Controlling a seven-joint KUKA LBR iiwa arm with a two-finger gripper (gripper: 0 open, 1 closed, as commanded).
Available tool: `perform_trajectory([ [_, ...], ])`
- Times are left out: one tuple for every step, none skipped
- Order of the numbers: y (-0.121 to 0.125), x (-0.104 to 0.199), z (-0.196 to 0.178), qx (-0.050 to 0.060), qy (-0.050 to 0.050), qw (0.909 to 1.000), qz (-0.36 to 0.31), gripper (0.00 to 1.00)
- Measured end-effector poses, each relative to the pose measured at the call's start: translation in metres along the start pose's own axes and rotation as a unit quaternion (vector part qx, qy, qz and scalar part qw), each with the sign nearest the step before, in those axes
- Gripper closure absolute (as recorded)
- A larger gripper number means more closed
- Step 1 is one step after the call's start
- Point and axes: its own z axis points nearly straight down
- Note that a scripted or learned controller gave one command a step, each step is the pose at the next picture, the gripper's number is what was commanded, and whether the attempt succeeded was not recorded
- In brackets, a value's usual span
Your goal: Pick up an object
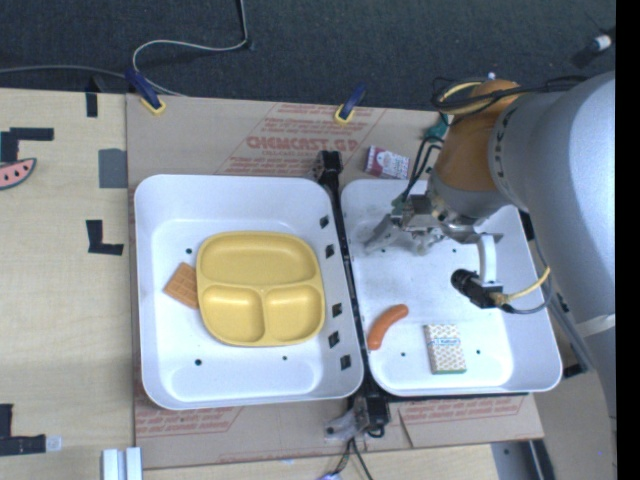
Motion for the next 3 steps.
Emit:
perform_trajectory([
  [-0.0002,0.0006,-0.0092,0.001,0.001,1.0,0.0,1.0],
  [-0.0003,0.0006,-0.0091,0.001,0.001,1.0,0.0,0.0],
  [-0.0005,0.0014,-0.0181,0.001,0.001,1.0,-0.001,1.0],
])
